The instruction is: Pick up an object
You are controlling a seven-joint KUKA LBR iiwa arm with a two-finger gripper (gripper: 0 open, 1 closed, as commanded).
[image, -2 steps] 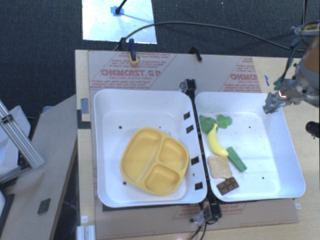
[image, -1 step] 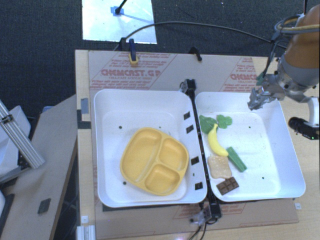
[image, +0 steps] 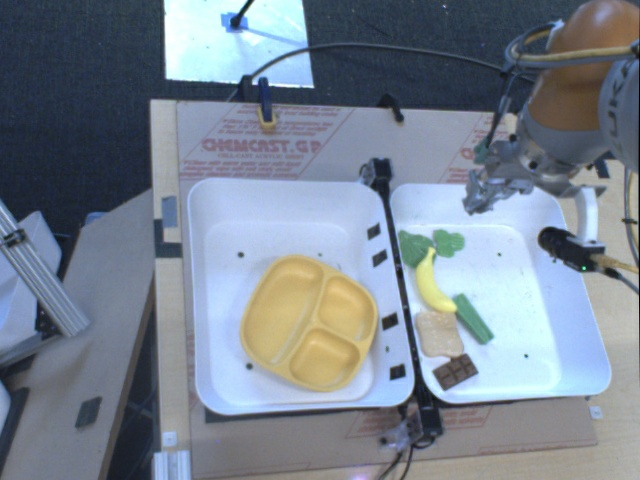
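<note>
1. Yellow: one divided tray (image: 310,321) in the left bin (image: 225,218); one banana (image: 432,283) in the right bin (image: 560,358).
2. Beside the banana: two green leafy pieces (image: 430,245), one green block (image: 472,318), one cracker (image: 438,333), one brown square (image: 456,371).
3. Right of the banana, bare floor runs to the rim.
4. Gripper (image: 484,200) hangs above the banana, at the back rim; whether the fingers grip, I cannot tell.

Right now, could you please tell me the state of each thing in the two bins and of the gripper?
yellow tray: flat in left bin, upright.
banana: lying in right bin, untouched.
green leaf toy: beside banana's upper end.
green block: lying right of banana.
toast: flat.
chocolate piece: flat, near front wall.
gripper: over right bin's back edge.
</note>
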